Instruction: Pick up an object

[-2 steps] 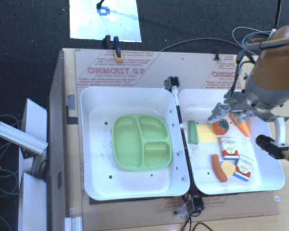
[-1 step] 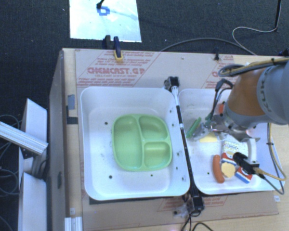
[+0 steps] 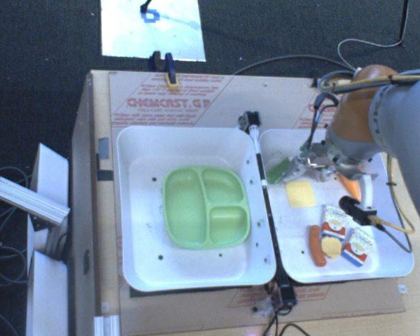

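- White plastic, two shallow bins side by side on the bench: the left bin (image 3: 133, 187) and the right bin (image 3: 399, 257).
- Green and split into compartments, a tray (image 3: 205, 206) lies flat in the middle of the left bin.
- I reach in from the right, and my gripper (image 3: 309, 165) hangs low over the upper left part of the right bin.
- Whether I am spread or pinched together I cannot tell; the metal parts blur into one another from this angle.
- Just to my left, near the wall between the bins, lies a green piece (image 3: 278, 170), tilted. I cannot tell whether I touch it.
- Below me a yellow square (image 3: 300, 193) lies flat on the bin floor, apart from my tip.
- An orange carrot (image 3: 349, 185) lies to my right, partly hidden by my wrist.
- Toward the near edge of the right bin sit two small cartons (image 3: 334, 221) (image 3: 358, 246), with a pale round piece (image 3: 330, 245) between them.
- A sausage (image 3: 317, 246) lies just left of that pale piece.
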Robot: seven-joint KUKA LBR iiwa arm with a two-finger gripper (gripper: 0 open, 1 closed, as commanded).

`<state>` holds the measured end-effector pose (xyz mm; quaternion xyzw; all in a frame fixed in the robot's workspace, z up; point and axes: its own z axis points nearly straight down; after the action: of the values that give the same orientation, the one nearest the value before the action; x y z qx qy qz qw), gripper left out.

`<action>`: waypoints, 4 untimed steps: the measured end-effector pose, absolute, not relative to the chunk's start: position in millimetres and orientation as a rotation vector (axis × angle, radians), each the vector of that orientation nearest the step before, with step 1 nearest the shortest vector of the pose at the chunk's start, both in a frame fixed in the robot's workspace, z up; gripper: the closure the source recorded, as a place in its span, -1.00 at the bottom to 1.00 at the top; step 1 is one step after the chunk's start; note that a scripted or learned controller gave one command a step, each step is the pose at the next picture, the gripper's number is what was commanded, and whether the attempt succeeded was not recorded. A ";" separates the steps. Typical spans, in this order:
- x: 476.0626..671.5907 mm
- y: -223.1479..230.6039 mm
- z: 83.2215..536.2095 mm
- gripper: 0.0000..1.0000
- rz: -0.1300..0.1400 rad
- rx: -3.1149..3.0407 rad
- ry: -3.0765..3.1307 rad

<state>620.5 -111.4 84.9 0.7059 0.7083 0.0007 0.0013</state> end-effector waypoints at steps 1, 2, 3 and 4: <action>668.4 -91.9 84.2 -1.00 -0.002 2.216 2.227; 669.0 -82.9 84.9 -1.00 0.001 2.215 2.226; 669.1 -94.8 85.3 -1.00 0.001 2.218 2.221; 669.1 -90.9 85.1 -1.00 0.001 2.216 2.224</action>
<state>669.1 -90.9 85.1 0.7058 0.7084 0.0004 0.0012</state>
